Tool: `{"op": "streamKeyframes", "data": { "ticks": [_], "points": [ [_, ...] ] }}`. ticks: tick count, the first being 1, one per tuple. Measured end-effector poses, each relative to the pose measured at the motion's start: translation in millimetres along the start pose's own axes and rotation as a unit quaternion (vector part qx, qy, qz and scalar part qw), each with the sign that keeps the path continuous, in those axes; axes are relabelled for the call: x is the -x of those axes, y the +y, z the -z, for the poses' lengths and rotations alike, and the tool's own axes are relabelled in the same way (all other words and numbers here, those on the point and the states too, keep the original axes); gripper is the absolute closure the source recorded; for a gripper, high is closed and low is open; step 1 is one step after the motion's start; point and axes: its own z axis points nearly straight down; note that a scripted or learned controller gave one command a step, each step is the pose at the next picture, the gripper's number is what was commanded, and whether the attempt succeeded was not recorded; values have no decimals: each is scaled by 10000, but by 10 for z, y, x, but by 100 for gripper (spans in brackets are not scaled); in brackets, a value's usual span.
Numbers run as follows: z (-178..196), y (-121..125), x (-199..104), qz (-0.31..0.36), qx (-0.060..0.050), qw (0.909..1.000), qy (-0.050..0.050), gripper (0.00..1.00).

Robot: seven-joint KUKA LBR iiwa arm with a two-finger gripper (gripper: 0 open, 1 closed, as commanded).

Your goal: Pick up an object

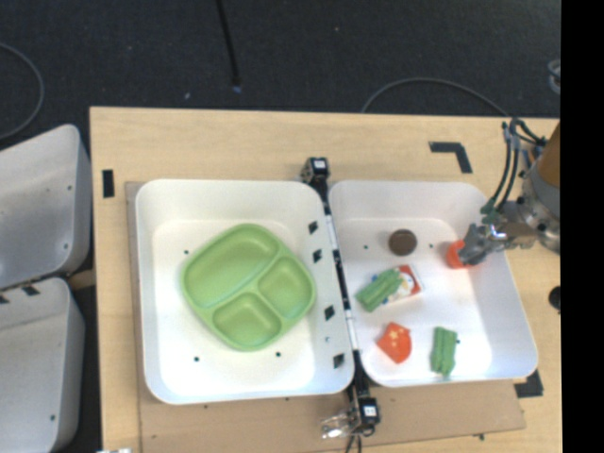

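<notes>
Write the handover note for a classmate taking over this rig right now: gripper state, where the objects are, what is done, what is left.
Gripper: at the right bin's right side, by a small orange-red object; whether it grips it, cannot tell.
Right bin also holds: brown round piece, green-and-white item, red piece, green piece.
Left bin: green divided plate.
Done: nothing visibly lifted.
Left: secure one object and raise it.

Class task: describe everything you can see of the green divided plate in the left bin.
The green divided plate looks like smooth light-green plastic, with rounded corners and three compartments: one long, two smaller. It lies flat, right side up, turned at an angle, near the middle of the left bin, resting on its white floor. Its compartments hold nothing, and nothing else touches it.
</notes>
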Motion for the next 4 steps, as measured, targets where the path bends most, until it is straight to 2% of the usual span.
{"op": "streamKeyframes", "data": {
  "ticks": [2,3,4],
  "points": [
    [-222,0,-1032,18,-26,10000,19,100],
    [-196,160,-1538,16,-24,10000,13,100],
    [-268,95,-2089,22,-38,10000,23,100]
  ]
}}
